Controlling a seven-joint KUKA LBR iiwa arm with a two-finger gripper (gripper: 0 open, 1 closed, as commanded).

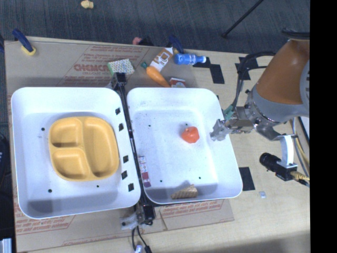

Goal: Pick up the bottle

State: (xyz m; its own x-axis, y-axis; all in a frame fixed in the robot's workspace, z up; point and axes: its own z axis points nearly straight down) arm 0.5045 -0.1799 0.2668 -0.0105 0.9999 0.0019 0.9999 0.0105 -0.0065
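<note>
In the camera view, the task's thing, a small blue plastic bottle (188, 59) with a pale cap end, lies on its side on the worktop (247, 215) just behind the right white bin (227, 168), outside both bins. It sits beside an orange carrot-shaped toy (157, 76) and a white-and-orange carton (162, 58), a loose cluster that looks spilled rather than set out for grasping.

The grey arm with its orange band (281, 75) reaches in from the right, and the tool (220, 130) hangs at the right bin's right rim, well apart from the bottle. Whether it is spread or pressed together I cannot tell; nothing shows between its tips.

Inside that bin lie a small red-orange round toy (190, 135) and a tan wedge-shaped piece (184, 193). The left white bin (21, 157) holds a yellow divided plastic tray (83, 148).

Judging from this, the bottle lies on its side outside the bins and may be hard to reach.
</note>
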